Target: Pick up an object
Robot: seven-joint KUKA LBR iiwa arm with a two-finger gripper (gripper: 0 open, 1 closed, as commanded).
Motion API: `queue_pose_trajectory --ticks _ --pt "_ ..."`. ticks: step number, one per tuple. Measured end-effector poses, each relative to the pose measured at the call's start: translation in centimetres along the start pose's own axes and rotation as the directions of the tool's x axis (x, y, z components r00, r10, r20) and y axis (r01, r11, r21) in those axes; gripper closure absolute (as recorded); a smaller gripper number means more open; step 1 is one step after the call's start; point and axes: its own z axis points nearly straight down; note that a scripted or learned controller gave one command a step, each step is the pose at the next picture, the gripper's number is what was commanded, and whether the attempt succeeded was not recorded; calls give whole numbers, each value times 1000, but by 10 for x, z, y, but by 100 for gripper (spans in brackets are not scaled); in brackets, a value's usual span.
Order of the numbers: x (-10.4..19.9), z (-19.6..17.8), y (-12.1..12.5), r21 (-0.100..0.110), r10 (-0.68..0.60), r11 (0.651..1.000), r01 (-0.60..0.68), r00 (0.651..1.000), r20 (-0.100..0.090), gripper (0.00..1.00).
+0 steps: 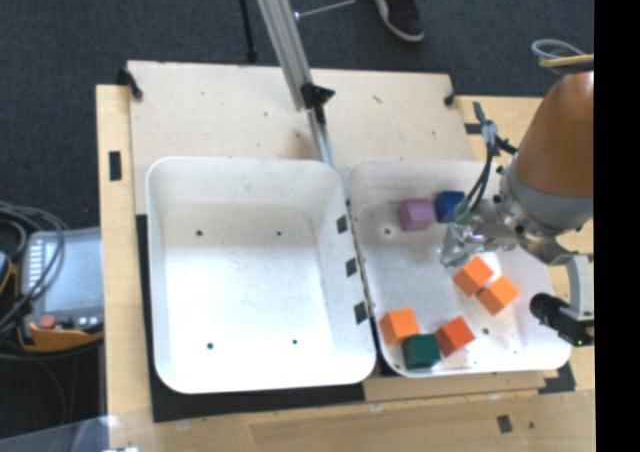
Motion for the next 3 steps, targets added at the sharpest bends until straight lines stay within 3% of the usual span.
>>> queue_pose_trajectory --ticks 2,3 --pt "97 20 54 3 0 1000 0 1000 1 100" --pt "145 12 80 2 -2 1000 2 1000 -2 100"
